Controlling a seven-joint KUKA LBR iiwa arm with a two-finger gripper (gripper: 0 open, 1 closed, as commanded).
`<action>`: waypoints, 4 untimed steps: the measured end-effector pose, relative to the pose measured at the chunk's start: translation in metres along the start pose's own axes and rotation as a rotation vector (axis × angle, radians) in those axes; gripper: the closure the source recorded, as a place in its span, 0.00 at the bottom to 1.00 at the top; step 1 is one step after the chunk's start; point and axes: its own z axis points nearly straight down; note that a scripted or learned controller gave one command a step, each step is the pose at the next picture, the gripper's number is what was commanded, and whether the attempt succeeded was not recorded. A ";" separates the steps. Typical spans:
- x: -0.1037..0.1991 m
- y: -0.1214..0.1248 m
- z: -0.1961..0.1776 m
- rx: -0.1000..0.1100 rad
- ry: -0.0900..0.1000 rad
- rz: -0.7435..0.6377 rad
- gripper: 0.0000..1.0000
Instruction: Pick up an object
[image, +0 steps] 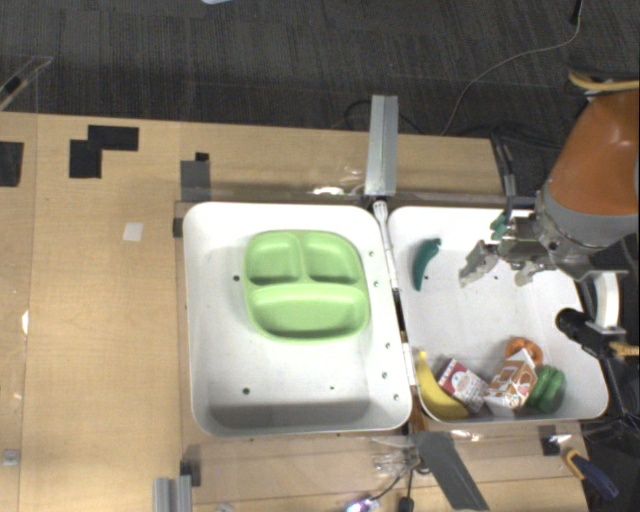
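Where two white bins (200, 300) sit, tan wooden bench (90, 300), dark carpet (250, 50) behind.

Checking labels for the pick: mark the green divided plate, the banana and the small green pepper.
green divided plate (304, 283), camera view, its large lower compartment.
banana (436, 394), camera view, middle of its curved body.
small green pepper (424, 261), camera view, middle of its body.
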 end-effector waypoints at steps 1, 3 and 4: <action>-0.018 0.055 0.080 0.001 0.000 -0.022 0.00; -0.017 0.106 0.143 -0.005 -0.001 -0.168 0.00; -0.061 0.108 0.153 -0.006 -0.003 -0.176 0.00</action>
